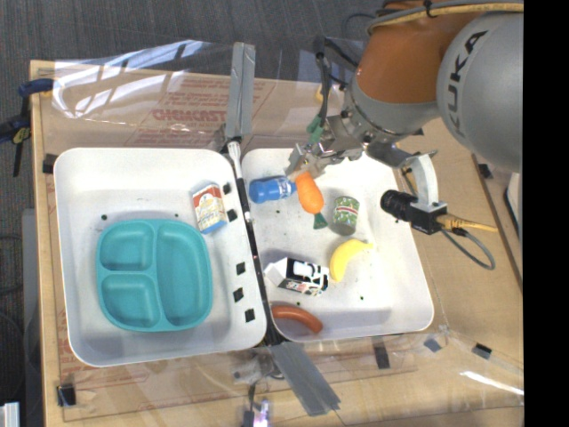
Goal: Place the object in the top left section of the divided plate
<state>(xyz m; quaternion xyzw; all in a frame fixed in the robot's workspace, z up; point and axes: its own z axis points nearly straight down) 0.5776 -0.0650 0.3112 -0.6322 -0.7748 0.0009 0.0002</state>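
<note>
Currently pincer (313,152) hovers over right bin's carrot (309,194), grip state unclear; teal divided plate (156,274) waits in left bin.

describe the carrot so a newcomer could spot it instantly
Look in the right-hand bin, near its upper left, just below the gripper. The carrot lies between a blue bottle and a green can; it alone is orange with a green tip.

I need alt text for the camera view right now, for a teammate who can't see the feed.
The arm's end effector hovers at the right bin's far edge, just above a carrot and a blue bottle. A banana, green can and other items lie nearby. The teal divided plate sits in the left bin.
</note>
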